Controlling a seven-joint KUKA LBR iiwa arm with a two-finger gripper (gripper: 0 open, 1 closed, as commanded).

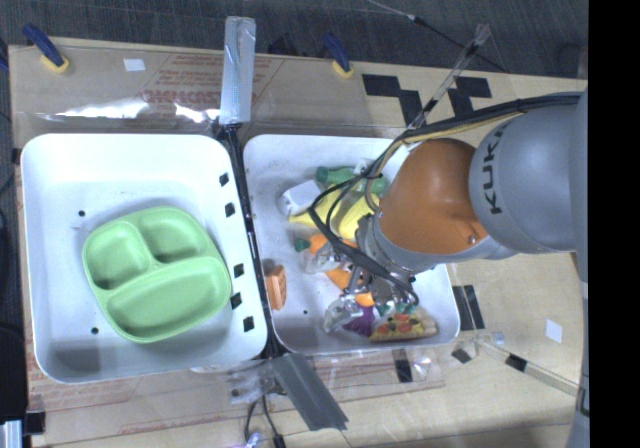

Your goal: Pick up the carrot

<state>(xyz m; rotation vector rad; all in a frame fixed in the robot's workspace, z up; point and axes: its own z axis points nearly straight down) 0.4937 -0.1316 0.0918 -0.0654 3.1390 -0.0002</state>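
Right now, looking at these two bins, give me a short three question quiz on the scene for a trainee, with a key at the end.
1. True or false: the green divided plate lies in the left bin.
2. Multiple choice: the small orange carrot in the right bin lies where? A) against the bin's left wall, apart from the pile of toy food. B) on the green plate. C) outside both bins.
3. Fill in: the arm hangs over the ____ bin.

Key: 1 true. 2 A. 3 right.
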